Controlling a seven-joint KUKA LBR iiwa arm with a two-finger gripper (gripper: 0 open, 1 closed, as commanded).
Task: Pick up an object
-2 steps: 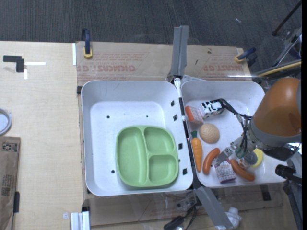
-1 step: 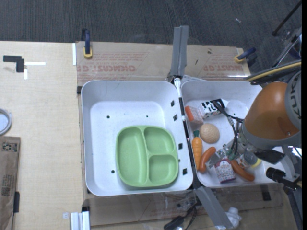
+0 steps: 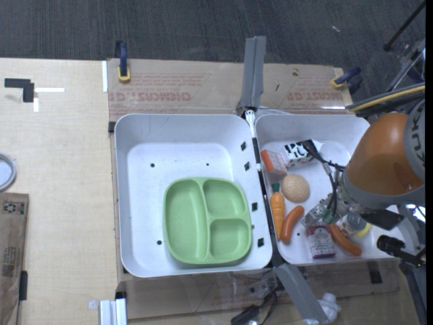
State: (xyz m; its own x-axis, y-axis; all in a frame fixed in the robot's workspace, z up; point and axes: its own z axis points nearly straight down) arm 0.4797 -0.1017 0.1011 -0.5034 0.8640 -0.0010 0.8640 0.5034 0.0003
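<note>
the arm's orange band (image 3: 387,156) hangs over the right bin (image 3: 267,124), and the hand (image 3: 329,212) is down low among the clutter, by the red packet (image 3: 321,241). i can't tell from here whether it is apart or clamped, the wrist hides it.

the things to pick all lie in that right bin: an egg (image 3: 295,187), a carrot (image 3: 277,206) just beside a red sausage (image 3: 291,223), another orange piece (image 3: 345,241) near the packet, and a black-and-white item (image 3: 295,152) further back.

everything sits crowded, so my worry is the hand pinching two things at once or nudging one aside. the egg looks round and likely to roll. the flat packet could be hard to lift.

the green divided plate (image 3: 207,220) sits alone in the left bin (image 3: 128,181).
</note>
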